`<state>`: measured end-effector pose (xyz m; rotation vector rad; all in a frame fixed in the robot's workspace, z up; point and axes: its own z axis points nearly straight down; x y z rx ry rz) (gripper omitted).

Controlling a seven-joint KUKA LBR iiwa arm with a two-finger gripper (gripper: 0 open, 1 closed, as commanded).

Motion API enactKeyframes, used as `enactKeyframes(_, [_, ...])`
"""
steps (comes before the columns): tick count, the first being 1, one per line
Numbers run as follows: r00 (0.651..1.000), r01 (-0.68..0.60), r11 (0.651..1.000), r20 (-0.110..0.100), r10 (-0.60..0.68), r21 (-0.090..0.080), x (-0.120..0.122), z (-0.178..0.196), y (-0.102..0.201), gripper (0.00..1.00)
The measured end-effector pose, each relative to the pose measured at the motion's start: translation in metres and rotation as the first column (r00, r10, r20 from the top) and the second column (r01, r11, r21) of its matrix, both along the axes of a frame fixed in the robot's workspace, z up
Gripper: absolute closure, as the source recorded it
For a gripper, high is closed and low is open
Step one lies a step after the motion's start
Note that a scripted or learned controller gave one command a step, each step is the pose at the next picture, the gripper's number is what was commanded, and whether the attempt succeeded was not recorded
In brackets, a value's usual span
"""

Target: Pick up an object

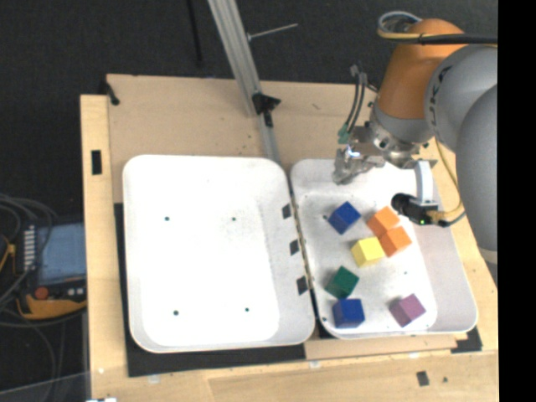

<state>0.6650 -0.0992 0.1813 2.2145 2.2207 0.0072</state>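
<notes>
camera view: looking down on both bins, arm coming in from the right, so here's the rundown going from the near edge to the far one
blue cube (pixel 348 311): nearest the front rim, well below the jaws
purple cube (pixel 407 309): front right corner area, also well clear of the jaws
green cube (pixel 342 282): just behind the blue one, still far under the jaws
yellow cube (pixel 367 251): mid-bin, touching the orange blocks (pixel 390 230) on its right
second blue cube (pixel 343 217): closest block to the jaws, just below them
gripper (pixel 348 167): hanging over the far rim of the right bin (pixel 444 308); honestly can't tell how wide the jaws are, too small and blurry
left bin (pixel 201 249): off to the jaws' side
progress: nothing looks picked, every block sits on the bin floor, so I'd say the grab and lift are all still ahead
writing: no readable labels or brands anywhere
</notes>
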Motion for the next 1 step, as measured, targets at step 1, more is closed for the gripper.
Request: enactKeyframes(1, [1.0, 0.0, 1.0, 0.0, 0.0, 0.0, 0.0042, 0.0447, -0.0025, 1.0])
